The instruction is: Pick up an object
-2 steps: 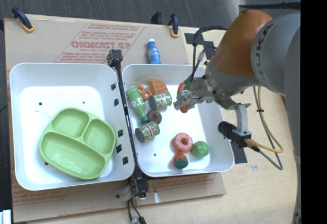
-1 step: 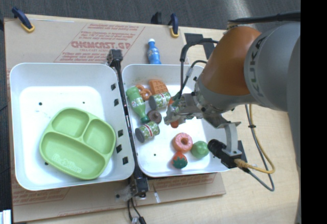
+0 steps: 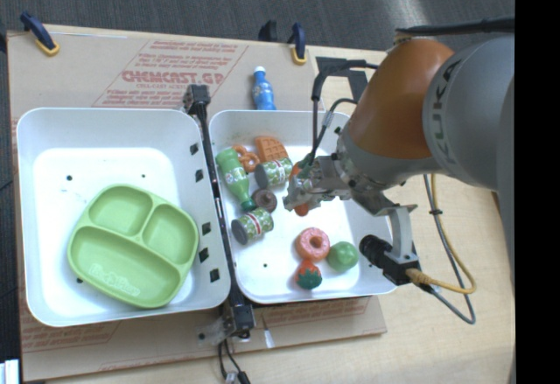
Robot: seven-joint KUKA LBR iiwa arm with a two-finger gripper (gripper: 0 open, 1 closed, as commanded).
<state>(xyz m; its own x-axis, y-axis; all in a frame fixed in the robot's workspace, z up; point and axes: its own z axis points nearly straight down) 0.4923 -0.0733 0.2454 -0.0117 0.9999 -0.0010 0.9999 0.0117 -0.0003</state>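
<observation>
Two white bins side by side on the worktop (image 3: pixel 105 85). In the left bin (image 3: pixel 52 137): a light green divided plate (image 3: pixel 131 244), three compartments, lying flat. In the right bin (image 3: pixel 280 282): a crowd of toy food. Green bottle (image 3: pixel 234 174) near the dividing wall; orange waffle-like piece (image 3: pixel 270 149) at its 2 o'clock; small green-labelled can (image 3: pixel 275 171) just beside that; dark round piece (image 3: pixel 264 199) below; second can (image 3: pixel 252 226) on its side at 7 o'clock of that piece. Pink-frosted doughnut (image 3: pixel 312 243) toward the front, with a green ball-like piece (image 3: pixel 342 255) at its 4 o'clock and a strawberry (image 3: pixel 308 275) at its 6 o'clock, all three touching or nearly so. Blue bottle (image 3: pixel 262 90) outside the bins, at 12 o'clock of the right bin.

Jaws (image 3: pixel 300 195) low over the right bin's middle, at 3 o'clock of the dark round piece, 12 o'clock of the doughnut. Something reddish right at the tips; cannot tell how far apart the jaws stand or whether anything is gripped.
</observation>
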